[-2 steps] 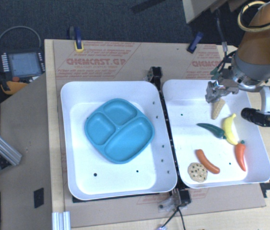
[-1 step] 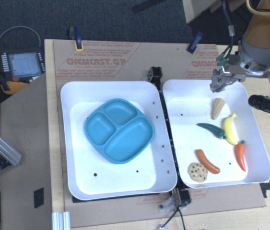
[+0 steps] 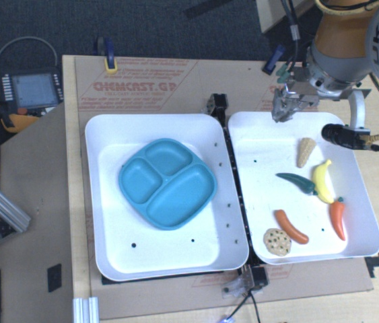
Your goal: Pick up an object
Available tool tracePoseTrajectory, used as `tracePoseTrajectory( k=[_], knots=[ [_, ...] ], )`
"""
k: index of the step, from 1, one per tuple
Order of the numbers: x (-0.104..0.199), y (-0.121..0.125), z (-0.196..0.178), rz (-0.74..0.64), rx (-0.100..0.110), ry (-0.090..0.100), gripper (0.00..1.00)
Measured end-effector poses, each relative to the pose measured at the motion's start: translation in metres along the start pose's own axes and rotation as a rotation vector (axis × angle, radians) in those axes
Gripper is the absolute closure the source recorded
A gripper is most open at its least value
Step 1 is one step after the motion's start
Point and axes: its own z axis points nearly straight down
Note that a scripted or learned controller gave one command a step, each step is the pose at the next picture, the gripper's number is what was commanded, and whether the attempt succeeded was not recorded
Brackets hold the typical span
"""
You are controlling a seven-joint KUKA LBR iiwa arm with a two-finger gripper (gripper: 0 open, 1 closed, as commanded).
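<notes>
- Gripper (image 3: 285, 111) of the grey arm, orange band above its wrist, hangs over the far edge of the right bin (image 3: 256, 180); its fingers point down with nothing visible between them; whether they are spread or closed cannot be told from this angle.
- Toy foods lie scattered in the right bin, all well apart from the gripper; none is lifted.
- Pale cone-shaped piece (image 3: 305, 151) lies nearest the gripper, its long axis running roughly toward and away from the camera, narrow end toward the near side.
- Banana (image 3: 322, 181) lies just beyond the bin's middle, long axis near-to-far, curving slightly; a dark green pepper (image 3: 298, 182) touches its left side, long axis slanting from upper left to lower right.
- Carrot (image 3: 338, 219) sits just nearer than the banana, green top toward the far side, tip pointing toward the near rim.
- Sausage (image 3: 291, 226) lies on a slant, upper left to lower right; a cookie (image 3: 277, 241) rests flat just beside its near-left end.
- Blue divided plate (image 3: 167, 182) sits alone in the left bin (image 3: 108, 234), tilted askew to the bin walls.
- Black clamp (image 3: 217, 103) grips the far end of the seam between the bins, just left of the gripper; a handheld control pendant (image 3: 33, 89) lies off the bench at far left.
</notes>
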Motion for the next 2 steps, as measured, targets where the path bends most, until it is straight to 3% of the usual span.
tracePoseTrajectory(
  k=[2],
  knots=[
    [0.106, 0.011, 0.014, 0.000, 0.007, 0.001, 1.00]
  ],
)
